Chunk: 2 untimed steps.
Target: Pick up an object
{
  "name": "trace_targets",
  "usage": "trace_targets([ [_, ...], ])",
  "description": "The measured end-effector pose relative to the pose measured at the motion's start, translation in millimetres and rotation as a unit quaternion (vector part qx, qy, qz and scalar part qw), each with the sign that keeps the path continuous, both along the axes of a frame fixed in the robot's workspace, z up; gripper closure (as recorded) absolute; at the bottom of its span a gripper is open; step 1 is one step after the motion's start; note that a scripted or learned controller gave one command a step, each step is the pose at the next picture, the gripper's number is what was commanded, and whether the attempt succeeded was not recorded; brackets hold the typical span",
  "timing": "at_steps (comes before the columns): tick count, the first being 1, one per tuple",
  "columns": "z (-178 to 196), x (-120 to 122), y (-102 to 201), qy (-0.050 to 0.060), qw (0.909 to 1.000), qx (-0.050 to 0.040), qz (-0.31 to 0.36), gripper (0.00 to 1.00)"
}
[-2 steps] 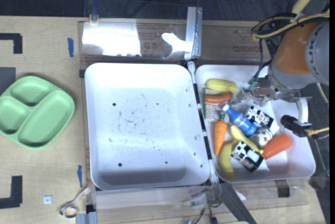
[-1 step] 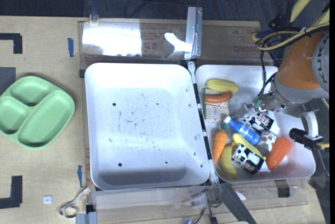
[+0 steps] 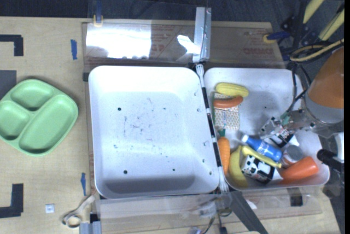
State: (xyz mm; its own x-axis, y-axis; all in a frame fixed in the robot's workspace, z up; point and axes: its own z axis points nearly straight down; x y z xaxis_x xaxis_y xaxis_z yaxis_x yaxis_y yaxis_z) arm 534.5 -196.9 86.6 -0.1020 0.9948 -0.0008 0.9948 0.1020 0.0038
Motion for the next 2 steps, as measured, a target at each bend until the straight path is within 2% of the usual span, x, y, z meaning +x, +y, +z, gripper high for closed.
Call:
trace_targets([
  [1, 10.6, 0.8, -1.5, -0.002, 1.0, -0.0006, -0.001, 1.0],
  [2, 145.0, -27.2, 93.3, 0.002, 0.9935, 0.0006, -0.114, 1.0],
])
